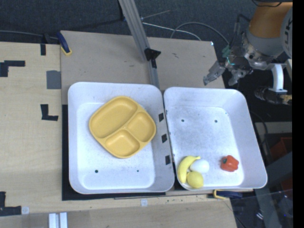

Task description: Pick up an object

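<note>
A: Where's the arm?
B: Past the right bin's [247, 127] far edge; gripper [222, 77] angled down-left, fingers spread, grasping nothing.
A: The objects?
B: Banana [185, 166], egg [201, 166], lemon [195, 179] clustered, red pepper [229, 163] nearby, along that bin's near wall.

A mustard-yellow three-compartment plastic plate [122, 126] lies in the left white bin [78, 127]. At the near edge of the right white bin [237, 106], speckled with grey scuffs, sit a yellow banana [185, 165], a white egg [200, 166], a yellow lemon [195, 179] and a red pepper [229, 163]. The counter [28, 127] is pale wood with black tape marks.
</note>
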Tool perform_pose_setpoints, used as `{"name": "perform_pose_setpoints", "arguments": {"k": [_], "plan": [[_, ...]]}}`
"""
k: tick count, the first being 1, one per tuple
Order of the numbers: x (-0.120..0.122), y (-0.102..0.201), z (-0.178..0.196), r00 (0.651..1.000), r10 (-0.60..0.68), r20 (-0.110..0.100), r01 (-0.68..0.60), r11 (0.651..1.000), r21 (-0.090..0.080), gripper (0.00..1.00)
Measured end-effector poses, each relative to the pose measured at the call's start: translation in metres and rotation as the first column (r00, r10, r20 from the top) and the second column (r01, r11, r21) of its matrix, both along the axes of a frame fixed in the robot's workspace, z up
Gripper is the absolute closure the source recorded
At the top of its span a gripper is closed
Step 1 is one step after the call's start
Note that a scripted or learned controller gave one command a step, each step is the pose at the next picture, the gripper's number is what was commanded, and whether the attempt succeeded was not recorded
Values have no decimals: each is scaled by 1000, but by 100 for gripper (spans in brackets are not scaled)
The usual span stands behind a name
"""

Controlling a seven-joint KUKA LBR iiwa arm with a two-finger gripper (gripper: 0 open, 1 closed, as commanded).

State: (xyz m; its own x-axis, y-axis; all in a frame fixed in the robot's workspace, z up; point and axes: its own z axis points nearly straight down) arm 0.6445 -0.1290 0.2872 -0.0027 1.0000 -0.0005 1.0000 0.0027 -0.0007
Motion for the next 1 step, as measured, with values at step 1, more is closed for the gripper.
{"name": "perform_pose_setpoints", "arguments": {"k": [1], "plan": [[0, 0, 0, 1000, 0, 0, 0, 1000, 0, 0]]}}
